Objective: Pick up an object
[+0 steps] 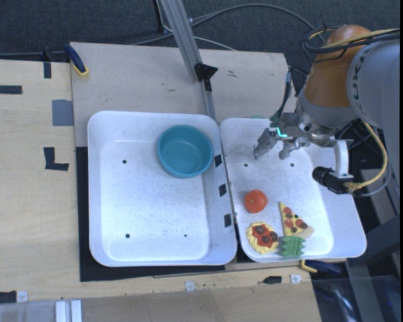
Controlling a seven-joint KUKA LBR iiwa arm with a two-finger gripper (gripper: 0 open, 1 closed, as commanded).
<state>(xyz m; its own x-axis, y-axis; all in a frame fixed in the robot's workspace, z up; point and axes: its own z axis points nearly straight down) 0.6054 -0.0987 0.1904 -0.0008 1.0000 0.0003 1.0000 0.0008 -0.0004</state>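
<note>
- Hanging over the upper part of the right bin [322, 233], the hand [274, 151] is pointing its two fingers down and apart, released, with nothing between them.
- Below the hand, a red tomato [256, 200] is lying on the bin floor, well apart from the fingers.
- Further below, a round pizza [262, 237], a pizza slice [294, 221] and a green leafy piece [291, 247] are sitting close together near the bin's front edge.
- To the left of the hand, in the left bin [121, 206], a blue bowl [185, 151] is standing upright.
- Both bins are resting on the table [127, 79].
</note>
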